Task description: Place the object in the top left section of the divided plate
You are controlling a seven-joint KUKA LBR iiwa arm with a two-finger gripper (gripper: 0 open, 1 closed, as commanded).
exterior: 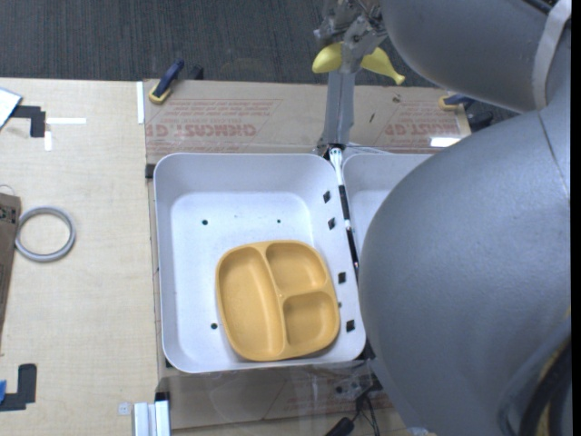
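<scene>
Where the left bin (pixel 172 243) comes nearest the camera, a yellow divided plate (pixel 277 298) is seen resting on its floor, set toward the near right corner — one long section at the left, two smaller ones at the right, nothing lying in them. Much of the right bin (pixel 363 198) is covered by the grey arm (pixel 472 243). Beyond the bins' far edge, the gripper (pixel 349 48) is held high, its fingers clamped on a yellow object (pixel 327 59) — seemingly a banana. A roll of tape (pixel 44 233) lies near the bench's left edge.

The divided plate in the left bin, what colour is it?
The divided plate is yellow-orange, one plain colour, seen best in the camera view from above.
</scene>
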